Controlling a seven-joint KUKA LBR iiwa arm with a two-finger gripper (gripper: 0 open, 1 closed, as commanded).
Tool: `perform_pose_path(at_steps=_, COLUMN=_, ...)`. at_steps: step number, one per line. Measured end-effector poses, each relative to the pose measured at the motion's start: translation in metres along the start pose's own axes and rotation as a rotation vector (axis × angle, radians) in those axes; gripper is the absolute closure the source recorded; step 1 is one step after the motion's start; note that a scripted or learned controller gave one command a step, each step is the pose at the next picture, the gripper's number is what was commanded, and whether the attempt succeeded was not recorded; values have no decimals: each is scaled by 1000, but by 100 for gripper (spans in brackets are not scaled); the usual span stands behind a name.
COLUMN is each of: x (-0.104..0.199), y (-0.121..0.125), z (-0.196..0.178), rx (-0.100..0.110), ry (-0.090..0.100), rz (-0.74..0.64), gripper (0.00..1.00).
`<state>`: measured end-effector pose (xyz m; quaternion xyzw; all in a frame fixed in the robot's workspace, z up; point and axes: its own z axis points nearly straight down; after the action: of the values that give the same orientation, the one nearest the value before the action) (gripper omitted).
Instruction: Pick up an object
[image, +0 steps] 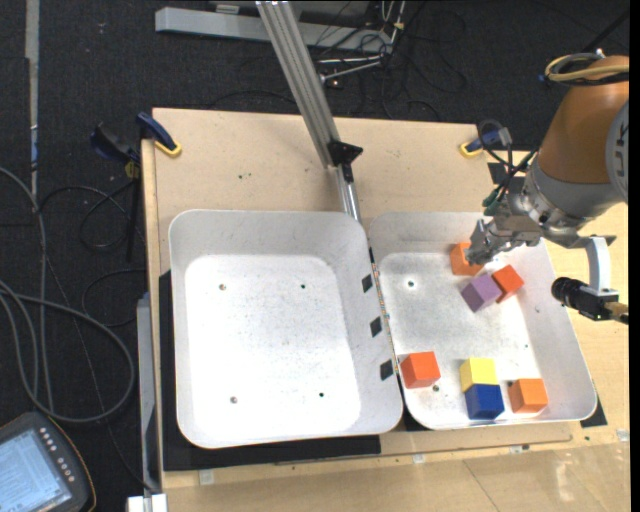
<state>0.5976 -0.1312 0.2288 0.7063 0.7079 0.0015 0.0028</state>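
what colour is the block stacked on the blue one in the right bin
Yellow. The yellow block sits against the blue block, seen in the camera view.

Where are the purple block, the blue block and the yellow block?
purple block (481, 291), camera view, middle of its top face.
blue block (485, 401), camera view, top face.
yellow block (478, 372), camera view, top face.

Speckled white plastic bins (270, 230) on a matt wooden bench (250, 150).

No readable text is showing; letters on the arm (600, 130) at the right edge are cut off.
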Motion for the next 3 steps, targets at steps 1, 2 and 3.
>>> perform_pose_path(at_steps=1, x=47, y=-17, z=-9, rx=6, ry=3, rz=-5, gripper=100)
perform_pose_path(at_steps=2, x=107, y=-32, z=-15, rx=7, ry=5, rz=-7, gripper=100)
perform_pose_path(at_steps=3, x=157, y=-44, z=-22, rx=7, ry=4, rz=-7, gripper=100)
